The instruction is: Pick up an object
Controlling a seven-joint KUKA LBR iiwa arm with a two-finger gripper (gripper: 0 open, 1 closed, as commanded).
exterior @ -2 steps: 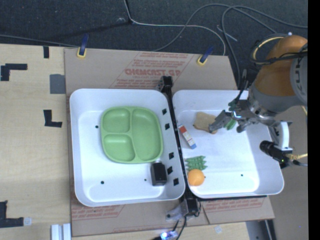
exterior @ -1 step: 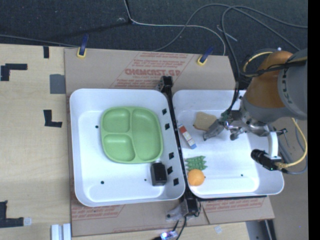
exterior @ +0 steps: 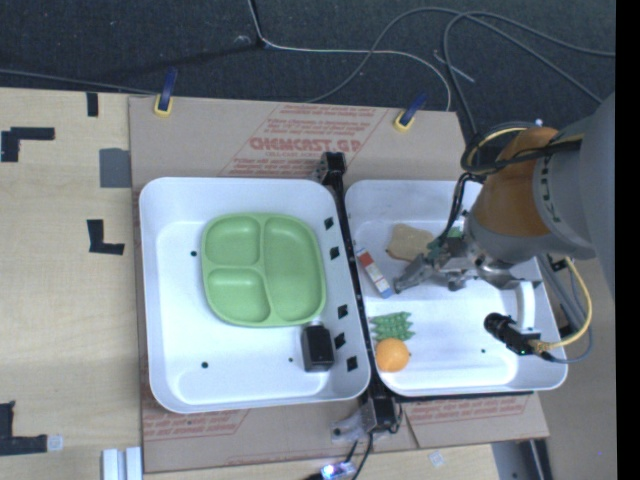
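My gripper (exterior: 412, 274) hangs low in the right bin (exterior: 455, 368), reaching in from the right towards the bin's left half. Just above and left of it lies a tan, flat piece (exterior: 405, 239). A small red and white item (exterior: 372, 272) lies close to the gripper's left, by the bin's left wall. Nearer the front lie a green ridged item (exterior: 391, 324) and, below it, an orange ball (exterior: 392, 355). Nothing shows held in the gripper.
The left bin (exterior: 170, 298) holds a green divided plate (exterior: 265, 269) and a small black block (exterior: 317, 348) at its front right corner. A black divider (exterior: 345, 258) runs between the bins. Brown cardboard (exterior: 300, 138) lies under both.
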